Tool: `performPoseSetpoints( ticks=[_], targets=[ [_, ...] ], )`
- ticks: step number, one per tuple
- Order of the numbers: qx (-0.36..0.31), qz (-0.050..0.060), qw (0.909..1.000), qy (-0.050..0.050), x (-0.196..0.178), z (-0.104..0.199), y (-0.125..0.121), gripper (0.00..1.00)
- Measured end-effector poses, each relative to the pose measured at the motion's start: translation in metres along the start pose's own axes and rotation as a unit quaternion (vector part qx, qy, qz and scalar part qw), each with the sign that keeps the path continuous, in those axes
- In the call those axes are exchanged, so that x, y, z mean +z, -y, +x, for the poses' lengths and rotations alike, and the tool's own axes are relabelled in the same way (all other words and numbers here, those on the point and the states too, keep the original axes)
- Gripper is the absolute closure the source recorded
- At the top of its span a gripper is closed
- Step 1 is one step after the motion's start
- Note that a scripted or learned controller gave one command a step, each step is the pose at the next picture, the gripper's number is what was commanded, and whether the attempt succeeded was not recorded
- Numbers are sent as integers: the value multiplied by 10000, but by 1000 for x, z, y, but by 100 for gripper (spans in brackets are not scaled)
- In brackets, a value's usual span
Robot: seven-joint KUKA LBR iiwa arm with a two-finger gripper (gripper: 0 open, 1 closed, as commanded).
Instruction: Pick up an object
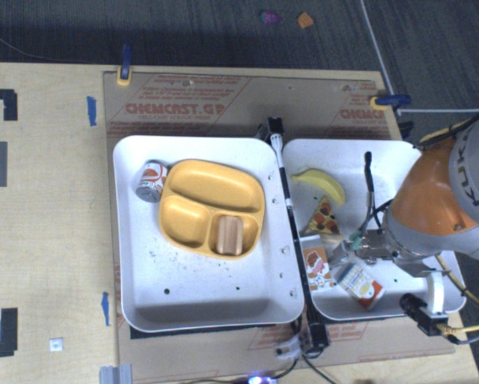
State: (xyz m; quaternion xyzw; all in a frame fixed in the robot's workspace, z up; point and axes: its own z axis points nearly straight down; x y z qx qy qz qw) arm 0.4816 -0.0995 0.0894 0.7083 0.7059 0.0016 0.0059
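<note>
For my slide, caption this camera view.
KUKA arm's gripper over right bin holding banana and packets; yellow tray fills left bin.

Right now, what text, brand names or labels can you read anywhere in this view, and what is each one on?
"CHEMCAST GP", in red on the brown board under the bins; a second red print at its right corner is too blurred.
"KU", black letters on the arm; the rest is cut off.
Prints on the can and the small packets: too small.

- A brown cardboard sheet (183,94) is lying flat, spreading well beyond the gripper (359,246).
- A clamp (391,100) is pinching its corner near the gripper.
- Blue tape strips (91,110) are sticking to the bench, well apart from it.
</note>
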Motion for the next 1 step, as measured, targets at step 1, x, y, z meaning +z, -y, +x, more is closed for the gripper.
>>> performPoseSetpoints(
  ticks=[1],
  targets=[
    [6, -2, 10000, 9, 0, 1, 0, 0]
  ],
)
